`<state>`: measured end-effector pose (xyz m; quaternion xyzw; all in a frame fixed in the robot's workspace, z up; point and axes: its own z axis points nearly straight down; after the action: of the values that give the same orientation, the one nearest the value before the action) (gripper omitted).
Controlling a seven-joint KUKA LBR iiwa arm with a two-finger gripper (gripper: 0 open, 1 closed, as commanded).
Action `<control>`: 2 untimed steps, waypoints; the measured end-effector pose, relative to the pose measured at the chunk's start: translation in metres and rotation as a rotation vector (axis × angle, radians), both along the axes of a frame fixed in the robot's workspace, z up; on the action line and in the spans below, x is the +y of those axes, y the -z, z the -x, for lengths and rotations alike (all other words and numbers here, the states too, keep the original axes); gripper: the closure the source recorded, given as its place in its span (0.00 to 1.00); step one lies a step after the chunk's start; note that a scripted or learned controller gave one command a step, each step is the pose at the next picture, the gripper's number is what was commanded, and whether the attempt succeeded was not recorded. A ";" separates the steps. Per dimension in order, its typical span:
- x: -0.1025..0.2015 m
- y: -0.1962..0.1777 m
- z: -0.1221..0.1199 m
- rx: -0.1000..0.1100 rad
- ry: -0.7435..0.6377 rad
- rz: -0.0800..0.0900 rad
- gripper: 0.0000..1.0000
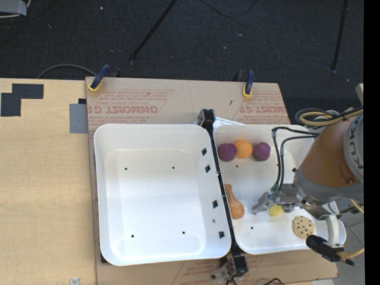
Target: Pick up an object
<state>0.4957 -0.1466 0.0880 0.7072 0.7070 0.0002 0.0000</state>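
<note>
The arm comes in from the right and bends low over the right bin, its end effector down close to the bin floor. A small yellow object sits right at the tips of the grey fingers. From this angle I cannot tell whether the end effector has closed on it or is only touching it, nor how wide the fingers are parted.

Just to the left of the end effector, against the divider between the bins, lies an orange carrot-shaped object, near but apart from the fingers. To the right of the end effector and slightly nearer the front edge of the bin is a round tan cookie with dark spots, lying flat. Well behind the end effector, toward the far wall of the bin, three balls sit in a row touching each other: a purple ball, an orange ball in the middle, and another purple ball.

The left bin lies well to the left of the end effector, beyond the divider. Both bins rest on a cardboard sheet clamped to the bench.
</note>
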 end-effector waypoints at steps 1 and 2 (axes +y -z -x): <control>0.000 0.000 0.000 0.000 0.000 0.000 0.00; 0.000 0.000 0.000 0.000 0.000 0.000 0.00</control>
<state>0.4957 -0.1466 0.0880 0.7072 0.7070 0.0002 0.0000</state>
